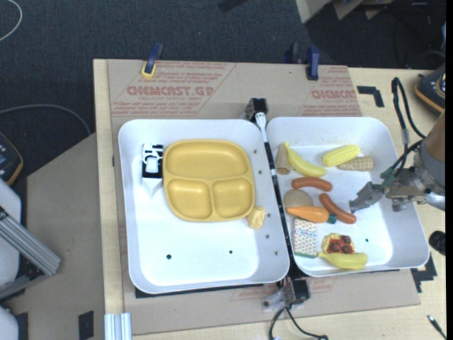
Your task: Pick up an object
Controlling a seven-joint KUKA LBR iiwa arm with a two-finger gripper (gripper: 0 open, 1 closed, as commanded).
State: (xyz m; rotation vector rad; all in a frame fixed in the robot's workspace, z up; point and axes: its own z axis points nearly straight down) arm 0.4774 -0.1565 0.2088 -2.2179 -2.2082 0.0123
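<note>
Clearly the toy food is gathered in the right bin (407,250) so that the arm, reaching in from the right, has every candidate close at hand: a banana (303,163) and a corn cob (340,154) lie toward the far wall, two sausages (312,184) sit near the middle, and a carrot (307,214) lies across a round brownish piece just beside them. Nearer the front wall rest a checked packet (305,236) and a second yellow piece with a red-topped slice (338,244) on it. The left bin (212,271) carries a yellow divided tray (209,178), a small black-and-white block (151,161) and a pale yellow scrap (255,218) at the tray's corner, all well apart from the arm. The tool (362,198) hangs low over the bare right part of the right bin, its dark tips pointing left toward the lower sausage (337,209), near it but apart from it. Nothing sits between the tips; whether they are spread or closed I cannot tell at this angle. My judgement is that the grasp has not yet been made, and the lower sausage is the likeliest target since it lies nearest the tips, with open floor on its right side to allow a descent.
</note>
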